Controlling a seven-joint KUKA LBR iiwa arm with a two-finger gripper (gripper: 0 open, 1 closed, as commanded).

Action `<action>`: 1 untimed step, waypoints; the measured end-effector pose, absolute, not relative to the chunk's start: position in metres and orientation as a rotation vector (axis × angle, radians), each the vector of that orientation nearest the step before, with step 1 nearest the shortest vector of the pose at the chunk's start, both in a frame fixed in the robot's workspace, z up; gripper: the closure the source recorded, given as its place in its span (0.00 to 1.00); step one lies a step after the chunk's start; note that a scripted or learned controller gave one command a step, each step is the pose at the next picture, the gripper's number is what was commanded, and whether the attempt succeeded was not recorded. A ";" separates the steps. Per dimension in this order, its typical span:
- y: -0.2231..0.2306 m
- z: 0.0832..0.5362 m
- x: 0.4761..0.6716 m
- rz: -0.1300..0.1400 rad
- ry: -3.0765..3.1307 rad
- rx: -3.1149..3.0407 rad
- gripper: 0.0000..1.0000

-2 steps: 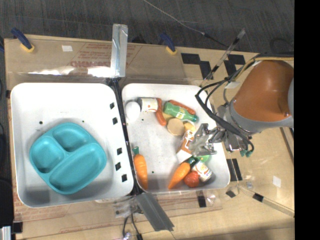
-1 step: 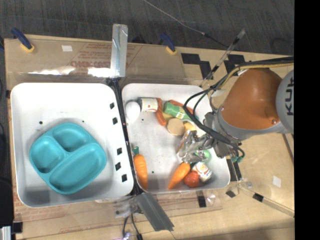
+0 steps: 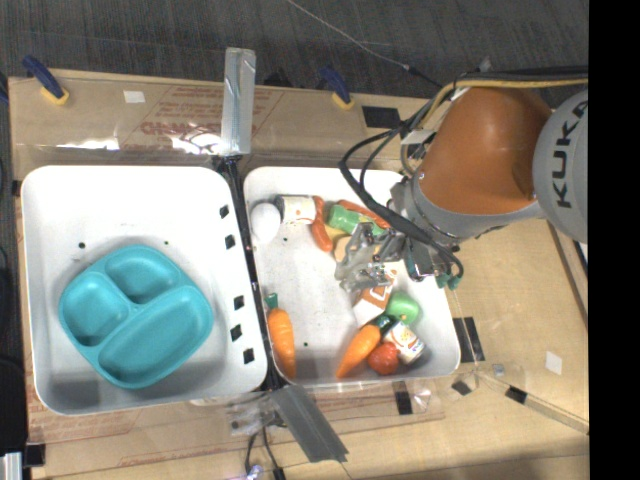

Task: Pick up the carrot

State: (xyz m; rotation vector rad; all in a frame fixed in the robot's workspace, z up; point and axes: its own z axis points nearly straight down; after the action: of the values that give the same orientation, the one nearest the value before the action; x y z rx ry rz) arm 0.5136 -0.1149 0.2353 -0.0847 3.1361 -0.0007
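From above, two carrots lie in the right bin: one carrot by its left wall, another near the front. The gripper hangs mid-bin; its finger state cannot be told. One teal plate occupies the left bin.

Two white bins side by side on counter; teal plate in left bin; right bin holding carrot at left wall, second carrot, bottle, tomato; hand low among clutter
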 end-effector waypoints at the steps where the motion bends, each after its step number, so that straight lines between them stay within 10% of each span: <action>1: -0.039 0.227 0.559 0.000 3.034 -0.803 1.00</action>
State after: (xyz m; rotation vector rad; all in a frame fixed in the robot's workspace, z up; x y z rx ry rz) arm 0.5591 -0.0385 0.2271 -0.8028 3.0339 -0.0004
